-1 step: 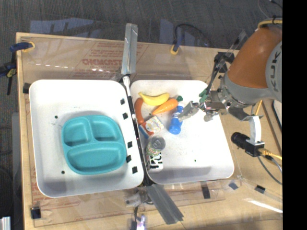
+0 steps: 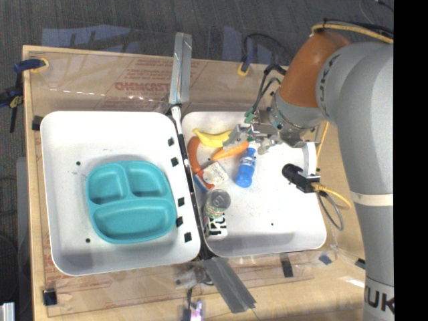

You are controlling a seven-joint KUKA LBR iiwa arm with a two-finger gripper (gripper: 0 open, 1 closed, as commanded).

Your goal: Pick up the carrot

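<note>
The carrot (image 2: 227, 153) is a slim orange stick lying at a slant in the right bin (image 2: 294, 227), just below a yellow banana (image 2: 212, 138). My gripper (image 2: 250, 138) hangs low over the carrot's right end, between the banana and a blue bottle (image 2: 245, 168). The wrist hides where the gripper meets the carrot. The carrot looks to be resting among the other items.
A curved orange-red item (image 2: 192, 158) lies along the right bin's left wall. A crumpled wrapper (image 2: 215, 173) and a can (image 2: 217, 202) sit below the carrot. The left bin (image 2: 60, 233) holds a teal divided tray (image 2: 131, 201). A black cable plug (image 2: 297, 177) hangs to the right.
</note>
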